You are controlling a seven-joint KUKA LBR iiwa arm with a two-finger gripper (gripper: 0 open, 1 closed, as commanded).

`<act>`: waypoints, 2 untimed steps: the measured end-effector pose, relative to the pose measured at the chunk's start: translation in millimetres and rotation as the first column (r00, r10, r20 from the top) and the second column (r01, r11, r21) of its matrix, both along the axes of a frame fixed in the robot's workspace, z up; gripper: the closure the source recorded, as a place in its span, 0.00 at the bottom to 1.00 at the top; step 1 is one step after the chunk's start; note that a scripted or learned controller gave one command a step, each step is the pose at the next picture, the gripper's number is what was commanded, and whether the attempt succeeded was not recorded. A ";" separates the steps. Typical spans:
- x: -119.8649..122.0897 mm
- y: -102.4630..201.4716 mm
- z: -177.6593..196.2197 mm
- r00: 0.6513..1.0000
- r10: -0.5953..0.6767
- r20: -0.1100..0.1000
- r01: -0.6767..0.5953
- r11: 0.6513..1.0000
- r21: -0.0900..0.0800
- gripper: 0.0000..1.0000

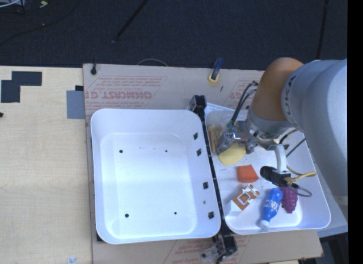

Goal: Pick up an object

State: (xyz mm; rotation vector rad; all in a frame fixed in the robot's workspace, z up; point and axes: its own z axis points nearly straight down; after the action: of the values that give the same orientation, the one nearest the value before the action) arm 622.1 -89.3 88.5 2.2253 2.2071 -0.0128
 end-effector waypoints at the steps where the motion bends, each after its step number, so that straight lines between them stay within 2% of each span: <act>1: -75.6 7.0 -1.2 1.000 0.007 -0.007 -0.006 1.000 0.013 0.00; 2: -72.1 6.2 9.4 1.000 0.002 -0.001 -0.002 1.000 0.013 1.00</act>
State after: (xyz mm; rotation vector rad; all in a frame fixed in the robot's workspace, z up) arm 550.0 -83.0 97.9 2.2297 2.2160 0.0005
